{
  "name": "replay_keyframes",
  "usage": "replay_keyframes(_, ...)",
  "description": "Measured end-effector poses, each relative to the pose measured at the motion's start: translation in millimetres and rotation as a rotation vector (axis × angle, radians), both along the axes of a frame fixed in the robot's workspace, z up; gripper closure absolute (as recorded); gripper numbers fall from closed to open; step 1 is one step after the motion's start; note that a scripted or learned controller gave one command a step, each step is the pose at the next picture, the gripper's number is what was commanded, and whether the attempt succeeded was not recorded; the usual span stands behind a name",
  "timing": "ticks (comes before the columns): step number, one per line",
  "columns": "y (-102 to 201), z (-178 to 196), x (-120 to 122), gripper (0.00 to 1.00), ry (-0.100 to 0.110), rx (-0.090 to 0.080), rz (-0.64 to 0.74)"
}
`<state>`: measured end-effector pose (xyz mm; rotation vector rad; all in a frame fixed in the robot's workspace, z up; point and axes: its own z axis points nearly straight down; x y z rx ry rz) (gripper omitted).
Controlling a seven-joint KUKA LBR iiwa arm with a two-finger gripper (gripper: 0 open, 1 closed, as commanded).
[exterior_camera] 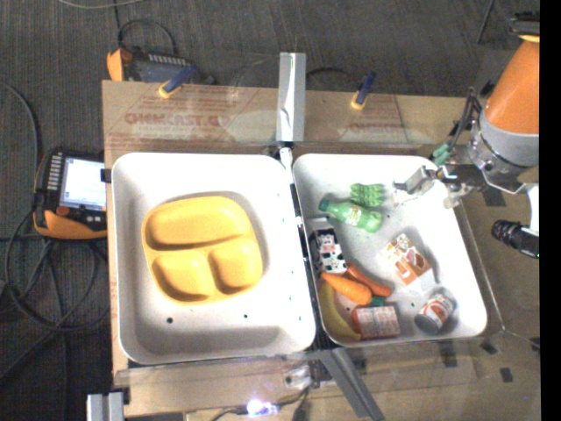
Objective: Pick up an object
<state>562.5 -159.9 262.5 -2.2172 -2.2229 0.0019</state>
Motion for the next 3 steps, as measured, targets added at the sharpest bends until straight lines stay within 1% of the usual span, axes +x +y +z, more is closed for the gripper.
replay_keyframes(1, -2.9, 90.1, -0.7, 0.00, -0.001, -0.003, -0.150)
replay_keyframes(2, 67.7, 18.8, 59.2, 0.00, 0.001, -0.001, -0.095)
replay_keyframes(3, 73.2, -72.5, 16.0, 0.00, 0.002, -0.001, -0.102)
